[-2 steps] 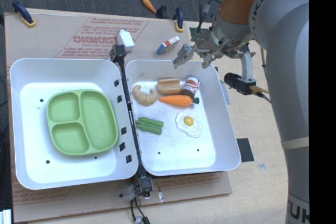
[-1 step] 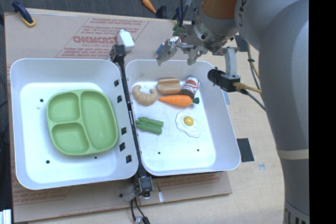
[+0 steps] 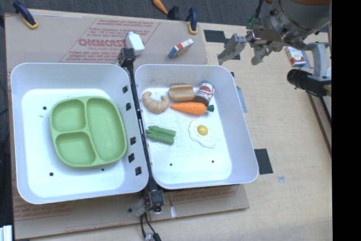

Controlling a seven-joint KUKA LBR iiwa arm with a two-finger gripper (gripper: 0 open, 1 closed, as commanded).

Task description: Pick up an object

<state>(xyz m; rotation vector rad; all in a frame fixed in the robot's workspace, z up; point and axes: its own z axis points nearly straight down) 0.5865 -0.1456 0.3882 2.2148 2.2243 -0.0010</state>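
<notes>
Lying crosswise, carrot [image 3: 189, 108] tip points left toward croissant [image 3: 154, 103].

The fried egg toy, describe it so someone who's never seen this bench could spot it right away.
Look at the right-hand white bin of the two. The food toys cluster in its upper half; the fried egg lies just below the carrot, right of the green beans. It is the only flat white piece with a yellow yolk.

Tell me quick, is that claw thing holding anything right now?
Gripper: open, holding nothing, up above the bench beyond the right bin's far corner.
</notes>
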